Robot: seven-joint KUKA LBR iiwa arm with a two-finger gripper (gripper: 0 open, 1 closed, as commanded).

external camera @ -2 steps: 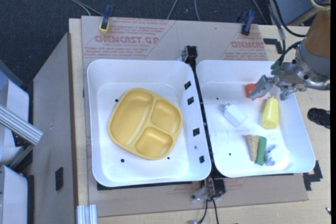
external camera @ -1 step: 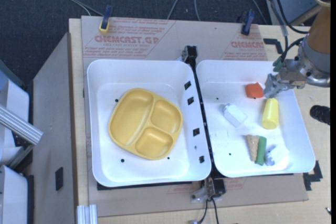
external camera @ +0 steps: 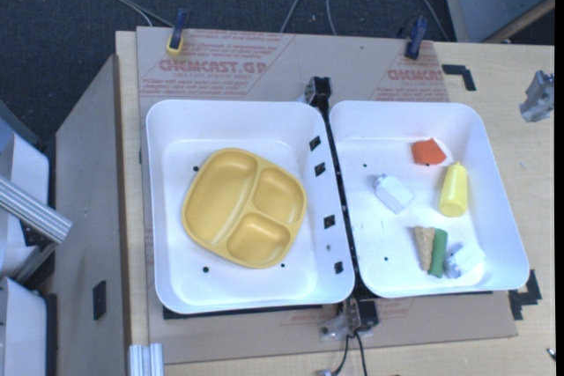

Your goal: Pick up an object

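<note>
Gripper point(external camera: 536, 96) is at the desk edge, open or closed cannot be told. Yellow bottle point(external camera: 453, 188) lies below-left of it, long axis near-to-far.

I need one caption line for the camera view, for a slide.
Yellow divided tray in left bin; orange block, yellow bottle and small items in right bin.

Single fixed overhead camera, slanted downward, both white bins point(external camera: 167, 216) centred, moderately distant
</note>
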